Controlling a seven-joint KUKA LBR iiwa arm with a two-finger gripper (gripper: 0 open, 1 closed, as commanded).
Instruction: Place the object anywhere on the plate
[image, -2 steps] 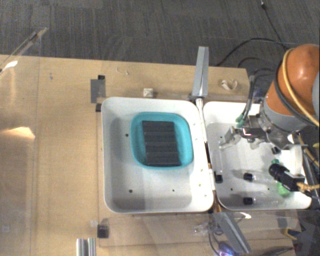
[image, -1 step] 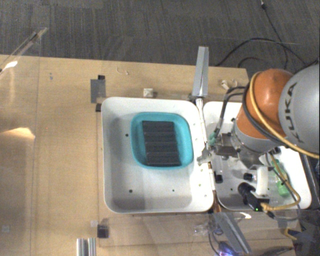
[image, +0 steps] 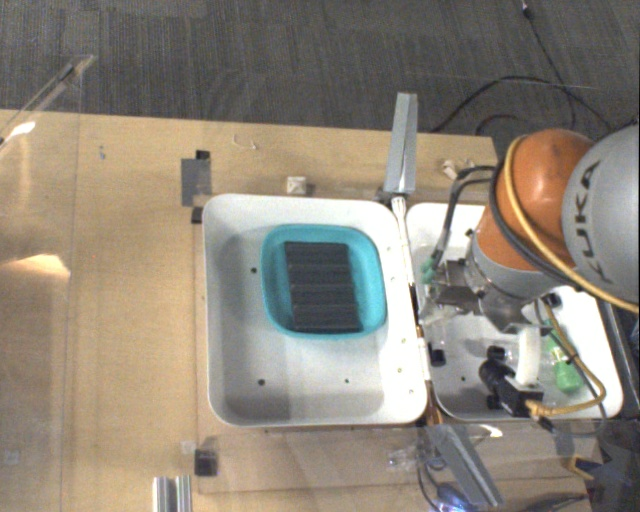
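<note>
Dark ridged block (image: 322, 288) lies flat on teal plate (image: 372, 290) in left bin (image: 300, 385). Arm (image: 610, 200), lettered "KUK", hangs over right bin (image: 460, 385). Gripper (image: 447, 300) state can't be told.

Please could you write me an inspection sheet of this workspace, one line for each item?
Surface: wooden bench with two white bins, left bin and right bin.
Job's things: blue plate in the left bin, a dark ridged slab lying on it; small green thing in the right bin.
Clutter: small pale block on the bench behind the left bin.
Grippers: gripper low over the right bin, under the arm.
Cables: black cable on the floor.
Surroundings: grey carpet; grey bar behind the bins.
</note>
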